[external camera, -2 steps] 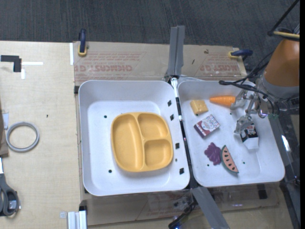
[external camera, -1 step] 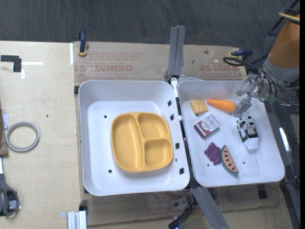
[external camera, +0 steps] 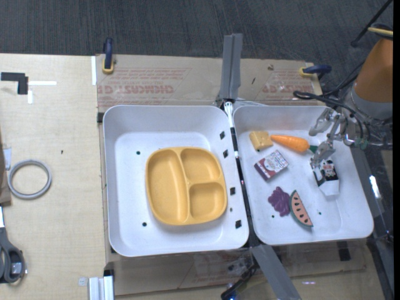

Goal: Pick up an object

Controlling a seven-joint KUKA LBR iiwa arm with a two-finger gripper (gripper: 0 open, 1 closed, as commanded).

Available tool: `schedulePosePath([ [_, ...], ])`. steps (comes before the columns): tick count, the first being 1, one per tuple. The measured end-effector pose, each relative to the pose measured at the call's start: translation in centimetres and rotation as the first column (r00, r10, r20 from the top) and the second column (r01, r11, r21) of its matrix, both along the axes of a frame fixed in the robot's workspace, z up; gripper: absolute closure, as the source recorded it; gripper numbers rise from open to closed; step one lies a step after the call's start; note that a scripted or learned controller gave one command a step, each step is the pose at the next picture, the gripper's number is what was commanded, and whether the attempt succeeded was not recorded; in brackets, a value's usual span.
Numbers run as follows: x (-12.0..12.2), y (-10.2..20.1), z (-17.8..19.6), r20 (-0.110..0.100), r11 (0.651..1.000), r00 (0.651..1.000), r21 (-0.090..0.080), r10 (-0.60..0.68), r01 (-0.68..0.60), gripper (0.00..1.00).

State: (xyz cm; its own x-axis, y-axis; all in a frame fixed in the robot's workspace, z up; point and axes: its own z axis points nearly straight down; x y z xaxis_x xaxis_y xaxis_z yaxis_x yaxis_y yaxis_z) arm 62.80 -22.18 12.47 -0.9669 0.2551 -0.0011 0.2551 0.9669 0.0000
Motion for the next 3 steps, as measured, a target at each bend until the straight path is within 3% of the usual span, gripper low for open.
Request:
schedulePosePath([
  [1, 2.3, 2.6, -3.4, 0.001, 0.95, 0.95, 0.0, -0.313, 0.313, 0.0],
  [2, 2.4, 2.7, -2.6, 0.004, 0.951, 0.951, -0.001, -0.311, 0.311, 1.0],
  [3, 0.3, 5.3, 8.8, 0.0, 0.827, 0.827, -0.001, -0.562, 0.562, 1.0],
])
